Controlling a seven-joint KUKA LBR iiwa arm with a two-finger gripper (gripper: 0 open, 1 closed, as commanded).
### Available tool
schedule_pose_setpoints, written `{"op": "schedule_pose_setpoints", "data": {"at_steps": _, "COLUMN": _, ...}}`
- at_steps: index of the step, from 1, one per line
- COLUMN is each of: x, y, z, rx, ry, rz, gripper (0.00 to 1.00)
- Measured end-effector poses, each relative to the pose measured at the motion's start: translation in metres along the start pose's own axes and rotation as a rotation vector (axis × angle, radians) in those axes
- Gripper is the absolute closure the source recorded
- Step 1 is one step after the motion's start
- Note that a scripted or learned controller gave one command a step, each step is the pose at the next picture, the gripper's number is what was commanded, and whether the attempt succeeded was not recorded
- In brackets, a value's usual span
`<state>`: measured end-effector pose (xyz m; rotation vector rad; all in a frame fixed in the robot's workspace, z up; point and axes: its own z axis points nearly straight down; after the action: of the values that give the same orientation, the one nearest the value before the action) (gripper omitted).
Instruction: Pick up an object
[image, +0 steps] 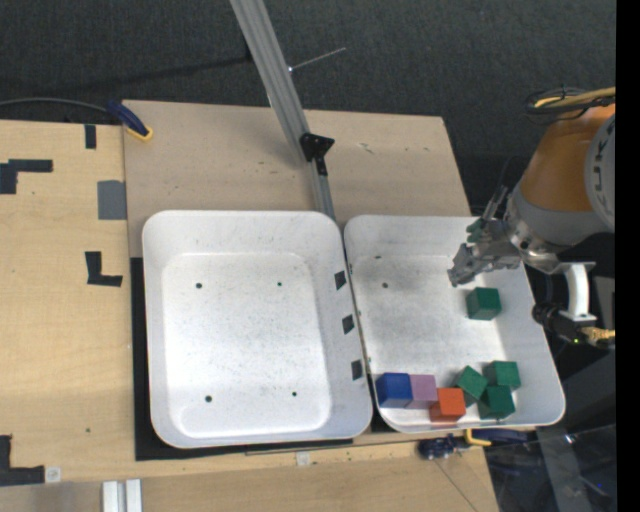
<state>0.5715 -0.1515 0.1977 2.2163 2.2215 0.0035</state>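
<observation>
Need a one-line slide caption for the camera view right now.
Gripper above the right bin, near a lone green cube; other blocks cluster along the bin's near edge.

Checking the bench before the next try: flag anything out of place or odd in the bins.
Nothing looks damaged or spilled. One green cube sits apart by the end effector, while the other blocks crowd the right bin's near edge, led by a blue cube.

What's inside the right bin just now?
The right bin holds a lone green block beside the claw, and along its near edge a blue block, a purple block, an orange block and three green blocks. Anything beneath the claw is covered.
</observation>
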Motion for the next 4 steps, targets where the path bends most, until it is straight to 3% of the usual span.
{"op": "schedule_pose_setpoints", "data": {"at_steps": 1, "x": 0.001, "y": 0.011, "z": -0.049, "rx": -0.001, "ry": 0.000, "rz": 0.000, "gripper": 1.00}}
{"op": "schedule_pose_setpoints", "data": {"at_steps": 4, "x": 0.155, "y": 0.009, "z": -0.034, "rx": 0.007, "ry": 0.002, "rz": -0.004, "gripper": 1.00}}
